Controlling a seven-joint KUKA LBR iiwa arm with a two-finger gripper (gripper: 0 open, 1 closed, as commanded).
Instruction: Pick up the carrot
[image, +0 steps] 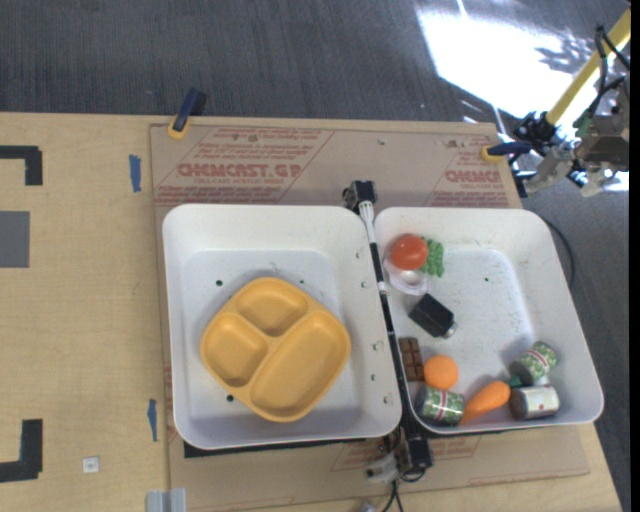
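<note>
The carrot (487, 398) lies in the right bin (560, 290), down near that bin's front edge, its tip pointing to the left and its green end to the right. It sits between a can (441, 405) on its left and another can (534, 401) on its right, close to both. The arm's end (600, 150) is at the far upper right, off the bins altogether and out past the bench's back corner, so carrot and claw are well apart. The claw itself is too cluttered and small to read; whether it is spread or clenched I cannot tell, and nothing is seen between its fingers.

Now the count. Two white bins. In the left bin (190, 300): one yellow divided plate (275, 347). In the right bin: one carrot, three cans, the third (537, 362) just above the carrot's green end; one orange ball (441, 372) above the left can; one tomato (408, 251) with a green bit beside it near the back; one black block (432, 315) mid-bin; one brown bar (410, 358) against the left wall.
</note>
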